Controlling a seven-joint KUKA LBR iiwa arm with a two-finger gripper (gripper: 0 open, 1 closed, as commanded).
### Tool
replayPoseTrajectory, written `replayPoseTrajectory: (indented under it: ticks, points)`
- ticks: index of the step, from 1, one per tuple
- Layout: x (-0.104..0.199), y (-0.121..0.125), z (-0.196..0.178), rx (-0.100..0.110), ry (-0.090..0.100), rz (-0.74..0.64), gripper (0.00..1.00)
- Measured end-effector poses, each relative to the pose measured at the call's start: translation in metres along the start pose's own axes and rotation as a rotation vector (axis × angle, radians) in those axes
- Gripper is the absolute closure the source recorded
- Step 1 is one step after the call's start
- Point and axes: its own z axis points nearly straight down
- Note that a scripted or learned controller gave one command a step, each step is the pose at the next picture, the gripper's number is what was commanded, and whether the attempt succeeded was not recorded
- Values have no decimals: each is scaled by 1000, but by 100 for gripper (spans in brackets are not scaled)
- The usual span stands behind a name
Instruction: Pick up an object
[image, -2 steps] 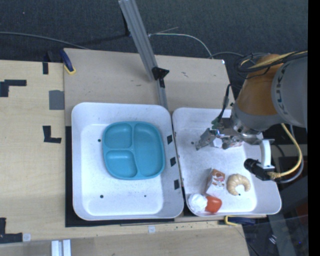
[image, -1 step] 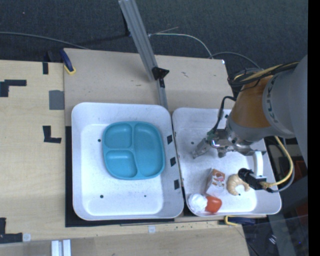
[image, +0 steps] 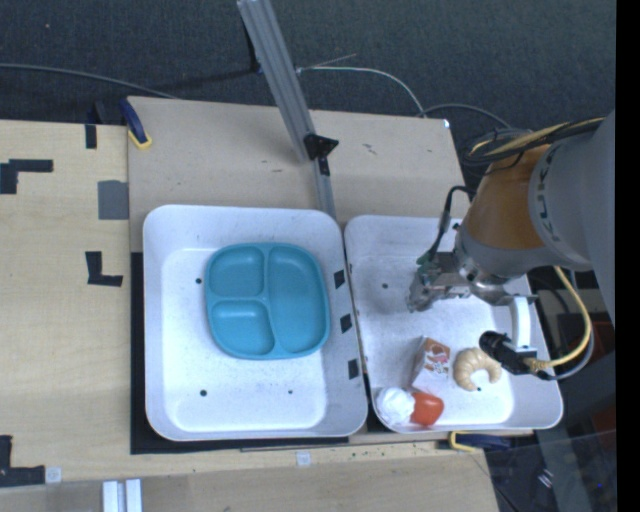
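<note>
My gripper (image: 422, 293) hangs over the middle of the right bin (image: 385, 250), its tips close to the bin floor, with no object seen between them. Below it, toward the front of that bin, lie a small brown and white packet (image: 433, 358), a tan croissant-shaped piece (image: 474, 367) and a red and white object (image: 412, 407) in the front corner. The gripper stands apart from all three.
The left bin (image: 180, 400) holds a blue divided plate (image: 267, 300). A grey metal pole (image: 285, 80) slants in from the top toward the gap between the bins. The arm's orange band and grey body cover the right bin's far right side.
</note>
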Motion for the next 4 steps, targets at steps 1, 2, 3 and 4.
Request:
replayPoseTrajectory:
  ticks: [1, 2, 3, 4]
  points:
    - [0, -1, -42, -6, -1, 2, 100]
    - [0, 0, -75, -6, -1, 2, 100]
    - [50, 7, -86, -4, 1, -4, 100]
    - [115, 5, -87, -2, 2, -5, 100]
